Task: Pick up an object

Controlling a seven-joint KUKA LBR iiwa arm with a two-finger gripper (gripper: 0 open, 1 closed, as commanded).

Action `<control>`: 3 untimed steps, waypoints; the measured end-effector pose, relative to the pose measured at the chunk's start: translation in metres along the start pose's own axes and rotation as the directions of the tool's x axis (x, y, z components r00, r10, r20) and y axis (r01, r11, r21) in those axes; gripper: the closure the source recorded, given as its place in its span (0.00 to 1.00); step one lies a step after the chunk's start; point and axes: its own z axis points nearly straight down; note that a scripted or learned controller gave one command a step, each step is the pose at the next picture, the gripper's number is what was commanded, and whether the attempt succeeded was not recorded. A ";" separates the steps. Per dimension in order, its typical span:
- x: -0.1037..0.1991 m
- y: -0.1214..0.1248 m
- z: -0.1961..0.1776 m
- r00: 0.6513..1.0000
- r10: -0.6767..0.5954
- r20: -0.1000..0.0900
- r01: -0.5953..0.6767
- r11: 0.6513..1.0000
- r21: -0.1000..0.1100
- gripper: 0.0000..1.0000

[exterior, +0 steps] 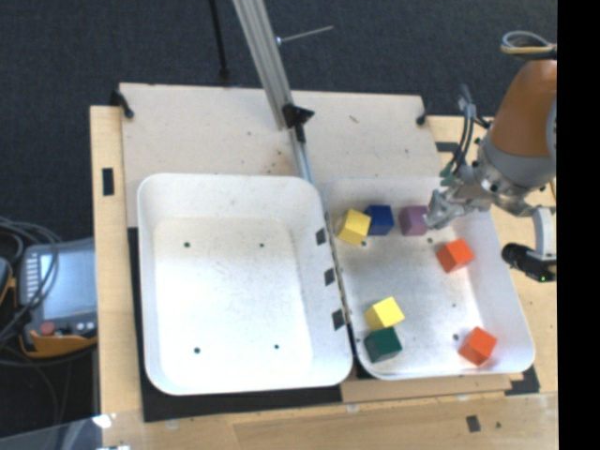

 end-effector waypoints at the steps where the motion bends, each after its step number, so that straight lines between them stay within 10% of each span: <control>1: 0.046 -0.013 -0.014 1.000 -0.004 -0.004 0.004 1.000 0.006 1.00; 3: 0.145 -0.035 -0.002 1.000 -0.003 -0.002 0.003 1.000 0.008 1.00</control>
